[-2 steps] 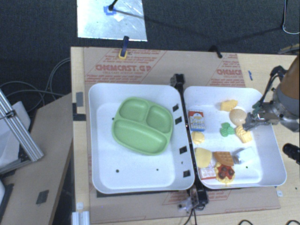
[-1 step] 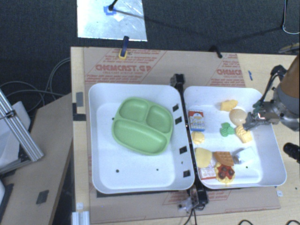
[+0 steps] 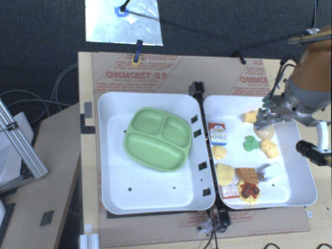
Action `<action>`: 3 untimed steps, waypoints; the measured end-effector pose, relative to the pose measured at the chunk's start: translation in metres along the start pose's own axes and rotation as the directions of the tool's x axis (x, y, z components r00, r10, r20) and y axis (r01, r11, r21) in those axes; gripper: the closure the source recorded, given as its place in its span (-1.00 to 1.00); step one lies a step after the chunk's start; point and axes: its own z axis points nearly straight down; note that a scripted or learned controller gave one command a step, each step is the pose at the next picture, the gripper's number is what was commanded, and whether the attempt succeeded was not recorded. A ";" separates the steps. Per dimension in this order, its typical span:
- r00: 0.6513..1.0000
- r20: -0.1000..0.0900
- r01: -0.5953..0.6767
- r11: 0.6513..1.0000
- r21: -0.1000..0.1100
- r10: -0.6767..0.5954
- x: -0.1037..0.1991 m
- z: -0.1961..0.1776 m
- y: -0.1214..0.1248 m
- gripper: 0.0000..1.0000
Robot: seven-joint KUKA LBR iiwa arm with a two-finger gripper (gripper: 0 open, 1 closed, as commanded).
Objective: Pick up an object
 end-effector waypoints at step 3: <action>1.000 0.002 -0.004 1.000 0.002 0.004 0.045 0.001 0.038 1.00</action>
